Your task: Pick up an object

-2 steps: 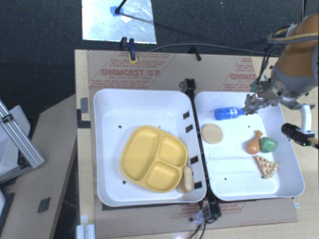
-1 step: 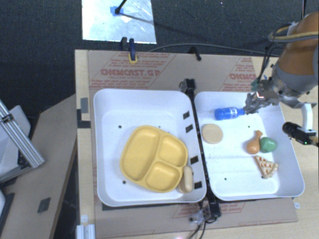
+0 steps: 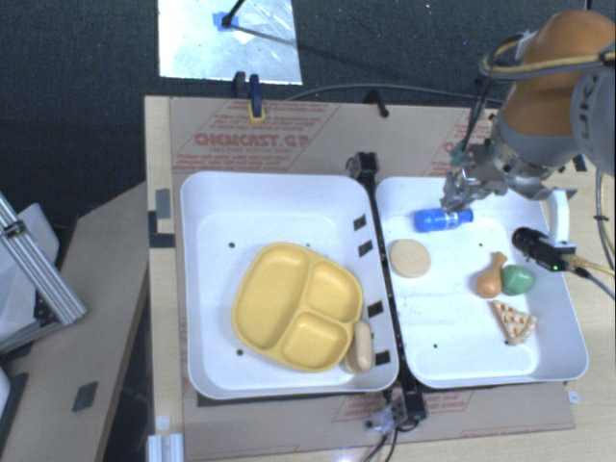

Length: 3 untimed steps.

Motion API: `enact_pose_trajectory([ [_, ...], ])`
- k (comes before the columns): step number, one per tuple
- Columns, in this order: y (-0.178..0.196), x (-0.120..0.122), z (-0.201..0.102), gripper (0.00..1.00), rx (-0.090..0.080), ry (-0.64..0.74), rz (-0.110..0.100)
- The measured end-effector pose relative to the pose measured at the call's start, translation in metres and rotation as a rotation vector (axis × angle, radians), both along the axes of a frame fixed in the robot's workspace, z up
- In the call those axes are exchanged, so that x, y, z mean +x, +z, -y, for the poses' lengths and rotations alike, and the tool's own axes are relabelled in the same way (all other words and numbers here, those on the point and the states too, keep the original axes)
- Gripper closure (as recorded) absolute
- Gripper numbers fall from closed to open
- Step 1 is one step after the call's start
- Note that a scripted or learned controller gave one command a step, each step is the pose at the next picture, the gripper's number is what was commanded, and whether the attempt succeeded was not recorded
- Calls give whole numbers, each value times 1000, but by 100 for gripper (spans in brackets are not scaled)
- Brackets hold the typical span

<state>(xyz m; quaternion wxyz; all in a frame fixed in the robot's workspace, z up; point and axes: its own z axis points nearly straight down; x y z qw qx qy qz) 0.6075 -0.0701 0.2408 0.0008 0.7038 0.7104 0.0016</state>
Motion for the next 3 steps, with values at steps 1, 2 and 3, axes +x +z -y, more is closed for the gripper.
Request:
enact_pose_trajectory([
  [1,-6,1,-56,100,1,1,-2],
  [2,2,18,-110,100,1,1,1],
  [3,-13,34,-160,100,0,-1,-1],
])
